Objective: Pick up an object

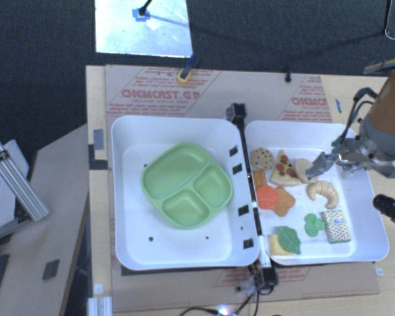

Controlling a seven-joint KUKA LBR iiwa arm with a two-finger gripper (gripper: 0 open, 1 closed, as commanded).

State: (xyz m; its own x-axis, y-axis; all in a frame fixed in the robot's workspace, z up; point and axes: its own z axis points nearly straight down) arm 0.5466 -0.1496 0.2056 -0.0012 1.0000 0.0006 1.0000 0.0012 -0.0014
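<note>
The right bin (374,224) holds several toy foods. A cookie (262,157), a pizza slice (286,170) and a pale round piece (303,169) lie along its back. A croissant (323,192) sits in the middle. A red tomato (267,197) and an orange piece (285,203) rest by the divider. Nearer the front are a green broccoli (312,224), a patterned packet (336,226) and a leafy green (289,239) on a yellow slab (274,245). My gripper (318,165) hangs low over the pale round piece, just behind the croissant.
A green divided plate (186,185) lies in the left bin (128,131). A black divider strip (245,176) runs between the bins. My arm (385,130) comes in over the right bin's far right corner. A silver sheet (143,18) lies beyond the bench.
</note>
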